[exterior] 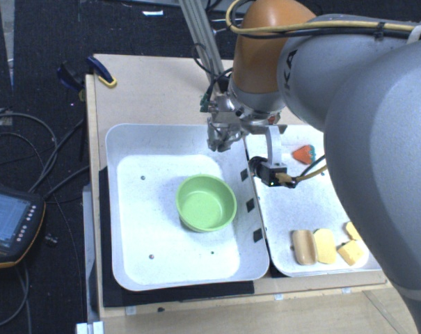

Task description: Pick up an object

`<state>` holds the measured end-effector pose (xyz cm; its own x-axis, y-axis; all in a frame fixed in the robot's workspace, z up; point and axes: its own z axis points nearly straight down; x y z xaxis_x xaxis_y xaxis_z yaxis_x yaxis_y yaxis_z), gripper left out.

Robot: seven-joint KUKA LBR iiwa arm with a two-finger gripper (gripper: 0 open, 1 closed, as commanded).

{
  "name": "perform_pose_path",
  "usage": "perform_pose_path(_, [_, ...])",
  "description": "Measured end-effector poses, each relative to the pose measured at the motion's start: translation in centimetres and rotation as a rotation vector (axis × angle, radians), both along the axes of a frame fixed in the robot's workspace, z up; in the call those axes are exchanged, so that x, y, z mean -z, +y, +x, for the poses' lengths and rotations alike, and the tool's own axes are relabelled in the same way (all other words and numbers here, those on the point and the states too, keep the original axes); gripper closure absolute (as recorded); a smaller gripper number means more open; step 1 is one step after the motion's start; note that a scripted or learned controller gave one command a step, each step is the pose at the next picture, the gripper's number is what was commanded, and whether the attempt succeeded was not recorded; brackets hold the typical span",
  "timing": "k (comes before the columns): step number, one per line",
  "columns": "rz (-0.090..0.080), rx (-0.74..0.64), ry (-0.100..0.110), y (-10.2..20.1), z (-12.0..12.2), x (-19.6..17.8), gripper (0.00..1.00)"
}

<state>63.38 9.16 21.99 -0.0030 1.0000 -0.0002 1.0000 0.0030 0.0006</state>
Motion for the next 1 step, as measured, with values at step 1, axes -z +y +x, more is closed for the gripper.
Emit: perform_pose_path(1, [0.0,0.002,0.001,-0.15,-0.02,-0.02,0.0])
